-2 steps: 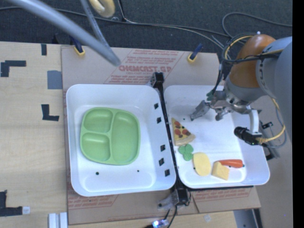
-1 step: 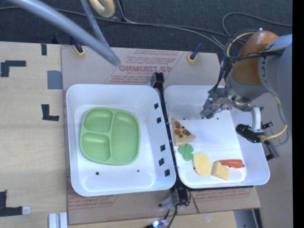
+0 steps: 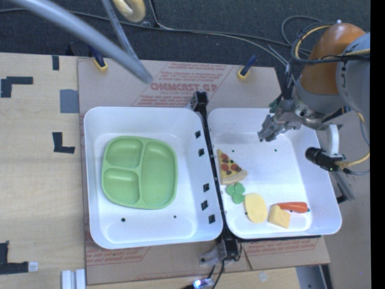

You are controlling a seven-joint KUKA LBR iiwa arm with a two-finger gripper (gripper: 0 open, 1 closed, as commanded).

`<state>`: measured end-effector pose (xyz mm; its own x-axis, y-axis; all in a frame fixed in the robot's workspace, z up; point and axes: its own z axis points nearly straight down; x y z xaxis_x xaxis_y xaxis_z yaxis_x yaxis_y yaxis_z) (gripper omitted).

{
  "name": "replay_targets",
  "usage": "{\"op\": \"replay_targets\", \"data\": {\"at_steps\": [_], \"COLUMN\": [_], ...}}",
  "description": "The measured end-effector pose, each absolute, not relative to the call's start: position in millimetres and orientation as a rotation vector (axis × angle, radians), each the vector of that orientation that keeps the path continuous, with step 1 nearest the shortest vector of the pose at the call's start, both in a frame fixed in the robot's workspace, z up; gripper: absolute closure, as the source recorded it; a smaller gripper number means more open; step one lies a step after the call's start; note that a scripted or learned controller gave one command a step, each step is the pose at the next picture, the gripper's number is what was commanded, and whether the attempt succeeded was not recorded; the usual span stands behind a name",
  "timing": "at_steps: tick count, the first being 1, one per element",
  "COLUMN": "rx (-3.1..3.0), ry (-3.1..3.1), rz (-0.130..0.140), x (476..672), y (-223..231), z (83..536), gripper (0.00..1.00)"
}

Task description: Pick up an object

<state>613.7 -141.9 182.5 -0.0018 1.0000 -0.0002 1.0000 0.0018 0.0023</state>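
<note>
Food toys lie in the right bin (image 3: 313, 161): a pizza slice (image 3: 230, 168), green piece (image 3: 236, 192), yellow piece (image 3: 255, 208) and cheese wedge (image 3: 280, 216) with an orange piece (image 3: 293, 207), all nearer the camera than the gripper (image 3: 269, 131) hanging above the bin's far part. Whether it is open or closed cannot be told. Red printing on the cardboard (image 3: 180, 83) behind the bins is too blurred to read surely.

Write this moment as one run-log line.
tool over right bin, far end | pizza slice, carrot untouched | green plate in left bin

A light wooden desk (image 3: 36, 179) carries a cardboard sheet (image 3: 180, 80), on which two white bins (image 3: 96, 125) sit side by side.
</note>
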Motion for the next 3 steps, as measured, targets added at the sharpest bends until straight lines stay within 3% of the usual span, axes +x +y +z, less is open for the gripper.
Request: {"op": "replay_targets", "data": {"at_steps": [1,3], "rx": [2.218,2.215], "ry": [2.221,2.23], "rz": [0.003,0.001], "x": [614.5,604.3], "y": [-142,-26], "z": [235,232], "gripper": [1.0,1.0]}}
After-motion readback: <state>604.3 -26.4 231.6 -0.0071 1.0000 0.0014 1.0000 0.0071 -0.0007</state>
